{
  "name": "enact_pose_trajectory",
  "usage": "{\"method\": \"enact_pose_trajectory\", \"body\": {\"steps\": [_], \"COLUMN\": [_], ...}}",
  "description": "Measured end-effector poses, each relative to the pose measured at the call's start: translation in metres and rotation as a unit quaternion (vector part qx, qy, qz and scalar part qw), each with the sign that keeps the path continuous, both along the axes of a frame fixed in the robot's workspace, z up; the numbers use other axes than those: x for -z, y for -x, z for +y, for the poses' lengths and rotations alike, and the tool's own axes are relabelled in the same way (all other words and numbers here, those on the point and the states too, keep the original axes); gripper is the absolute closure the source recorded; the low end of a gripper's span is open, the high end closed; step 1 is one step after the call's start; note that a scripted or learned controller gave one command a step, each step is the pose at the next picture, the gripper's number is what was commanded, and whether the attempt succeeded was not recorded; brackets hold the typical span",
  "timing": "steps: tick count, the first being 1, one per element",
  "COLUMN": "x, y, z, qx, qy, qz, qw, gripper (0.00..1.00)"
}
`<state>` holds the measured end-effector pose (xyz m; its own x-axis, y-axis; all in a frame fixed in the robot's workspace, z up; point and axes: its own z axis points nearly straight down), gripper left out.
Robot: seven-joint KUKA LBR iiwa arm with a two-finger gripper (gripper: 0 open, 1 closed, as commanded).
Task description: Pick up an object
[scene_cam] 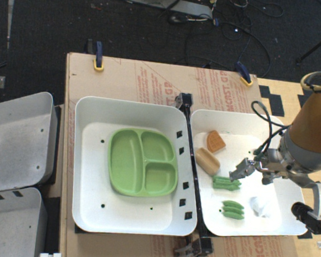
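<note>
The jaws hang low in the right bin, their tip just above a green bean-like piece; whether they are parted I cannot tell. Near lie a pea pod, a bread roll and an orange slice. The left bin holds a green divided plate. Both sit on a cardboard-topped bench over dark floor.

Dark speckled floor with cables snaking around — cardboard-covered tabletop held by clamps, spare white trays off left.
</note>
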<state>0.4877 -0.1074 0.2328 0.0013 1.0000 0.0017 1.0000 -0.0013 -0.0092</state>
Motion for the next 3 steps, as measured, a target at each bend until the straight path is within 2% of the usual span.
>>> {"method": "enact_pose_trajectory", "body": {"steps": [1, 3], "x": [-0.003, 0.093], "y": [-0.002, -0.007], "z": [0.000, -0.002], "qx": [-0.001, 0.000], "qy": [0.0006, 0.0005], "qz": [-0.004, -0.002], "qw": [1.0000, 1.0000], "gripper": [0.00, 0.00]}}
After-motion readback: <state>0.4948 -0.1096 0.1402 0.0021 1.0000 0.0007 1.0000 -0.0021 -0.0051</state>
